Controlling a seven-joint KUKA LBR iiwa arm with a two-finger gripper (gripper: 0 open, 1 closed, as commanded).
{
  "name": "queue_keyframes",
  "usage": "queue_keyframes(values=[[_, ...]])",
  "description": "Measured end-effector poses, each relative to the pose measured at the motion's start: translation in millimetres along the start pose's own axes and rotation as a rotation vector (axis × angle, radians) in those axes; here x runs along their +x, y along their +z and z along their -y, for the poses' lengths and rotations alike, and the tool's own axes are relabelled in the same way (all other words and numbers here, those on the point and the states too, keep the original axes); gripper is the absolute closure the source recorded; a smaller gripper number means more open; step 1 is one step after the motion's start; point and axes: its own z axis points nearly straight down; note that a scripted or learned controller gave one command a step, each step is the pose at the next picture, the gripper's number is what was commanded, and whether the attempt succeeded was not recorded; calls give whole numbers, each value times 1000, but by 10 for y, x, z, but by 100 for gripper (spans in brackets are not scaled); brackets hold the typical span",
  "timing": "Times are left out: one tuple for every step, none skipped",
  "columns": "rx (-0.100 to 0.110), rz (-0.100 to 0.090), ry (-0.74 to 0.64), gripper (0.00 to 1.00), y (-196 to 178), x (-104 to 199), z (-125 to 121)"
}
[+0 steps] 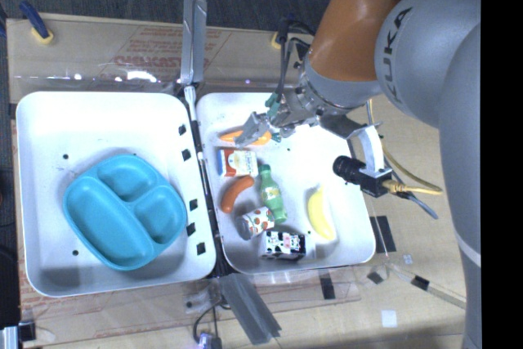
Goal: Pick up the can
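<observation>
We find the hand (260,127), grip state indeterminate, at the right bin's (353,245) far-left corner; the can (258,221) lies well nearer, tipped over.

Two bins side by side on the surface (98,45): in the left bin (41,135) a divided tray (122,212); in the right bin (347,237) a cluster of small things. Gripper (260,127) at the far left of the right bin, just over a carrot (245,136), with a carton (237,163) just nearer. Nearer again, a sausage (237,192) left of a bottle (270,194), a banana (320,215) to the right, then a can (258,221) and a box (283,244) by the near wall.
</observation>
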Motion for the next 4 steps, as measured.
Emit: queue_keyframes(values=[[4, -1, -47, 0, 796, 631, 486], [3, -1, -410, 0, 792, 1046, 347], [-3, 1, -397, 0, -947, 582, 712], [3, -1, -636, 0, 483, 1093, 498]])
